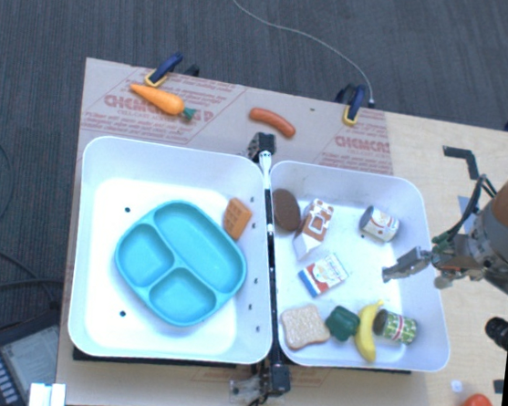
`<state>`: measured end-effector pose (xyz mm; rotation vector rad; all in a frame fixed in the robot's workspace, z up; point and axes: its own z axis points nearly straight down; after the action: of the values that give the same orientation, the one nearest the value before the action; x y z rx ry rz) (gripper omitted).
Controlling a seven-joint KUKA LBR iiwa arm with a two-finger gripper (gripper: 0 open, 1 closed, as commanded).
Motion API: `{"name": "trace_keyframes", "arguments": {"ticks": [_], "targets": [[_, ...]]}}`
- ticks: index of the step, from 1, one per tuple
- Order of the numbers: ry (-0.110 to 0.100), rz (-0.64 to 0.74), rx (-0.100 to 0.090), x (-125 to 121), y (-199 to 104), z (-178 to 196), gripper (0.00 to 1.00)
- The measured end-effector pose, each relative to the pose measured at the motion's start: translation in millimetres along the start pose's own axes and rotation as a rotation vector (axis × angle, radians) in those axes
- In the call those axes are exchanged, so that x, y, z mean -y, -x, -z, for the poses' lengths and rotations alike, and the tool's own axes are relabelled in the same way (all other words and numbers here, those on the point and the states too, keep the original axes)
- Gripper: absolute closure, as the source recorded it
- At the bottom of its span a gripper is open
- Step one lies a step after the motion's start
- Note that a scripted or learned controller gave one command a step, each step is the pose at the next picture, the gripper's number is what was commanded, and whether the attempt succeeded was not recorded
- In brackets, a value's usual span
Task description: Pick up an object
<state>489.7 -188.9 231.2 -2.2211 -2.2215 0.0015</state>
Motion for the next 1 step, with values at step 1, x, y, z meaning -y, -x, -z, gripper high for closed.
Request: {"name": "trace_keyframes", "arguments": {"ticks": [1], "targets": [[-0.003, -0.001, -0.002, 7.0, -11.3, -127.6, 0.0]]}}
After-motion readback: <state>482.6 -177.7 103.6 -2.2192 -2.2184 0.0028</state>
